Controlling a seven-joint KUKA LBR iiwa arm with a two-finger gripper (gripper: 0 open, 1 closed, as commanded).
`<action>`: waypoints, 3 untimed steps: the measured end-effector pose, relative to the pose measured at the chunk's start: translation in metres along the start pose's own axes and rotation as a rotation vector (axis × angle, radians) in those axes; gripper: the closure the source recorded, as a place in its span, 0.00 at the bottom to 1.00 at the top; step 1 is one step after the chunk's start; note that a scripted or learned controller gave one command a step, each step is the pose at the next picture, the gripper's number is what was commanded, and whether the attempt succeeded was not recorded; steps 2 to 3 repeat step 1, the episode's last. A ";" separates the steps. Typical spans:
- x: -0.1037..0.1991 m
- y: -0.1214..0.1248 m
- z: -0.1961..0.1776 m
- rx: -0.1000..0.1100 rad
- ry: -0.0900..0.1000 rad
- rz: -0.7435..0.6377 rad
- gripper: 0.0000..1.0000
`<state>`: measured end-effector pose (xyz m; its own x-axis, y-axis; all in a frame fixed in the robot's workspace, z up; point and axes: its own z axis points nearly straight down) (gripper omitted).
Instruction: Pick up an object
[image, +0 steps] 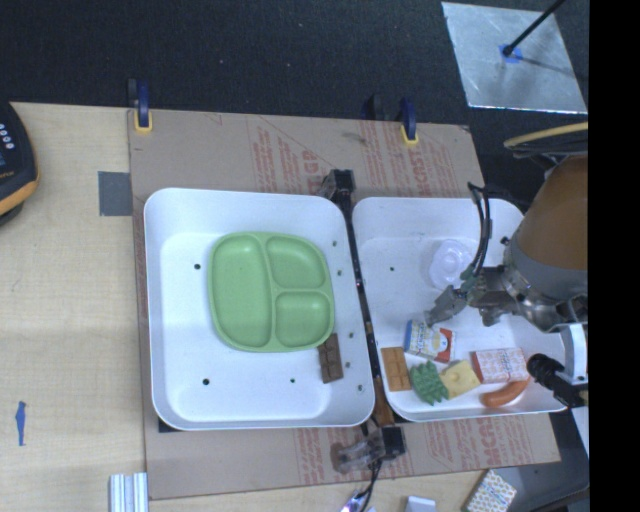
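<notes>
Smooth green divided plate (270, 291), metal end effector (445, 308), knobbly green toy (427, 382)

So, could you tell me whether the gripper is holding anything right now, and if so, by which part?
It cannot be told. The gripper hovers in the right bin, just above the small carton, with nothing visibly between its fingers.

Both white bins (160, 300) look like smooth moulded plastic with a soft sheen, and the green divided plate (270, 292), well left of the jaws, is matt plastic. Just below the jaws lies a small printed carton (430, 341) of glossy card, and above them a clear, shiny plastic cup (449, 262). The bench (70, 300) is pale matt wood under dull brown cardboard (300, 150).
</notes>
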<state>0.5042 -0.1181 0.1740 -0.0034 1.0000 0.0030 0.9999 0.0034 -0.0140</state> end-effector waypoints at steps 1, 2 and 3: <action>-0.094 0.054 0.030 -0.016 -0.008 0.005 0.00; -0.094 0.054 0.030 -0.016 -0.008 0.005 0.00; -0.094 0.054 0.030 -0.016 -0.008 0.005 0.00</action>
